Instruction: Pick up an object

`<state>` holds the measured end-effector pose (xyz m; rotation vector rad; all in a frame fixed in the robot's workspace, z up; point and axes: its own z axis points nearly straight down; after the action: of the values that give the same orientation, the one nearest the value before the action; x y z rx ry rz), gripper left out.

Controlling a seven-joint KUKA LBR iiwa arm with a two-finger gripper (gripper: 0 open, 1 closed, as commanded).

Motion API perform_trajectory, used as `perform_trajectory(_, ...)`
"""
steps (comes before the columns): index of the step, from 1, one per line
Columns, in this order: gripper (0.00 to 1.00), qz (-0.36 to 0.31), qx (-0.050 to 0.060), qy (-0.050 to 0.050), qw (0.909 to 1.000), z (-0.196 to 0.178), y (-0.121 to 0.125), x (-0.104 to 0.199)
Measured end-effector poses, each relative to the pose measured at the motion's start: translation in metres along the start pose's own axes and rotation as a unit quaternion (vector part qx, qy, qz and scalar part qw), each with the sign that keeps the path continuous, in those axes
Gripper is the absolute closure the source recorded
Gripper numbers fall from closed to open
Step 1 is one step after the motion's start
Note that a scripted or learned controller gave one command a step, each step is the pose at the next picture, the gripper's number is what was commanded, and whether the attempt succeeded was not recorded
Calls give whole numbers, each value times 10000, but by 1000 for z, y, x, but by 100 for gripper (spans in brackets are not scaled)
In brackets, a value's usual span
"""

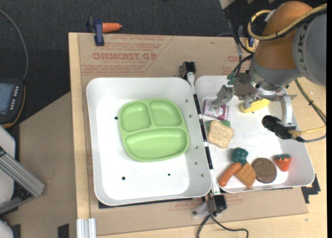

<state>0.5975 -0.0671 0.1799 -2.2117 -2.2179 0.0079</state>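
Far on the left, a blue clamp with an orange tip (102, 27) sat at the back edge of the brown board (78, 128). Red letters were printed on that board, and I could read "CHEMCAST GP". Next came the left bin (98, 143), and in it lay one green plate (153, 129) with three parts. There were two white bins in all, side by side. The right bin (306, 172) held the toy food. I counted one small purple packet (216, 110) with writing too tiny to read, one slice of toast (220, 134), one green broccoli (239, 154), one orange carrot (229, 174), one waffle (247, 174), one round brown patty (265, 170), one red strawberry (283, 162) and one yellow piece (252, 106) that could have been a banana. My claw (232, 91) hung over the back of the right bin, just above the purple packet and beside the yellow piece. Nothing sat between my fingers that I could see. I could not tell if my claw was wide or narrow.
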Motion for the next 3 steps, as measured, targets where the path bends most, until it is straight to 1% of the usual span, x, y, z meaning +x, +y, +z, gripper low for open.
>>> perform_trajectory(1,0,27,-82,-34,10000,54,67,-67)
perform_trajectory(2,0,28,-18,-10,10000,51,-35,-62)
perform_trajectory(3,0,18,-10,0,10000,99,-103,-38)
